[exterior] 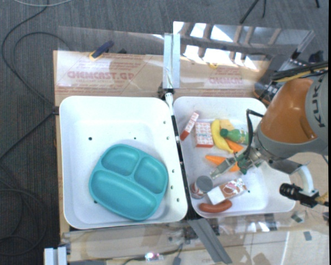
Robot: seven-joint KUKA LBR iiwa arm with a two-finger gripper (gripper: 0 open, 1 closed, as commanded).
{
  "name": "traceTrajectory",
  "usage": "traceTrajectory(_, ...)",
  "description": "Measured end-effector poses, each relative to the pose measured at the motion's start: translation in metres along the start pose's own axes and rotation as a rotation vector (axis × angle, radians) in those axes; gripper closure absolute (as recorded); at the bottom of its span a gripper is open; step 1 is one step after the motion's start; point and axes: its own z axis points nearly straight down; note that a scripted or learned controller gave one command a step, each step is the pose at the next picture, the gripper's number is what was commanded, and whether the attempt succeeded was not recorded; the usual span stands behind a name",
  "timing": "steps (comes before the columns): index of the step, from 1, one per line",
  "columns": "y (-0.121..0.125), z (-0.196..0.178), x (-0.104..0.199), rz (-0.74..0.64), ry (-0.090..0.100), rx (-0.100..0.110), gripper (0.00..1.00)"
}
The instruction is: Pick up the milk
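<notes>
Honestly, I saw the milk (227, 190) lying slantwise beside the sausage (215, 206); gripper (244, 163) above it, grip state unreadable.

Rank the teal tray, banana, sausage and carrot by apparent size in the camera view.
1. Teal tray, by far the largest.
2. Banana.
3. Sausage and carrot: too alike to separate, and the carrot's right end is partly covered by the hand.
</notes>
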Motion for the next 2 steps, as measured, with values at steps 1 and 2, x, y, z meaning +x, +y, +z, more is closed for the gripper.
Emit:
traceTrajectory(1, -0.039, 0.05, -0.059, -0.038, -0.009, -0.011, 0.0)
traceTrajectory(2, -0.016, 0.05, -0.004, 0.035, -0.011, -0.012, 0.0)
